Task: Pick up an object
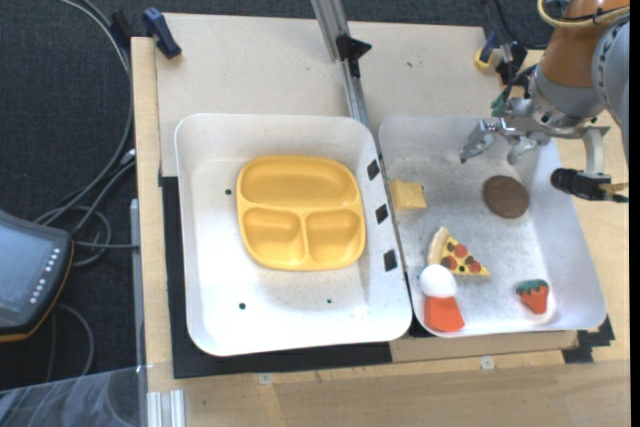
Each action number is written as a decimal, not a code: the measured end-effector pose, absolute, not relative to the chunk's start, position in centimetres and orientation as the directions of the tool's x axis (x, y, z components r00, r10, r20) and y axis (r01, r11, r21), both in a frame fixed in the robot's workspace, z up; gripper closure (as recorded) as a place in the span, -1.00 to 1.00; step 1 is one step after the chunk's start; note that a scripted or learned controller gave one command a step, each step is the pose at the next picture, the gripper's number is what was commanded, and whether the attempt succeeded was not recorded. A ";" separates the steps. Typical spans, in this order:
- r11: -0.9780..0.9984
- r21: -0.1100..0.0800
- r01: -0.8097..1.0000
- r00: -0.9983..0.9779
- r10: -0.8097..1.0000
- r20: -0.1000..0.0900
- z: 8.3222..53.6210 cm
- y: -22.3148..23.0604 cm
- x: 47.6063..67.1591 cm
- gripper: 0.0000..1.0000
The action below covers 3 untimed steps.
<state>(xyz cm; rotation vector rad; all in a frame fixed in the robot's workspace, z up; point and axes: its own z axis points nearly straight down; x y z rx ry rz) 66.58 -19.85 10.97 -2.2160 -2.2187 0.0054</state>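
The brown cookie [507, 196] lies in the right bin [570, 225], just below and apart from the gripper [497, 144], whose fingers are spread with nothing between them, while the pizza slice [458, 255] sits nearer the front.

Divided tray [300, 212] in the left bin [200, 245]; cookie [507, 196], pizza slice [458, 256] and strawberry [535, 296] in the right bin [430, 140]
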 end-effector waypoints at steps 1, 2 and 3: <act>0.002 -0.005 1.000 -0.002 1.000 0.001 9.2 -19.8 66.6 -1.00; 0.003 0.000 1.000 -0.003 1.000 -0.001 10.6 -19.8 66.8 1.00; 0.002 0.007 1.000 -0.002 1.000 -0.002 15.3 -19.0 66.9 1.00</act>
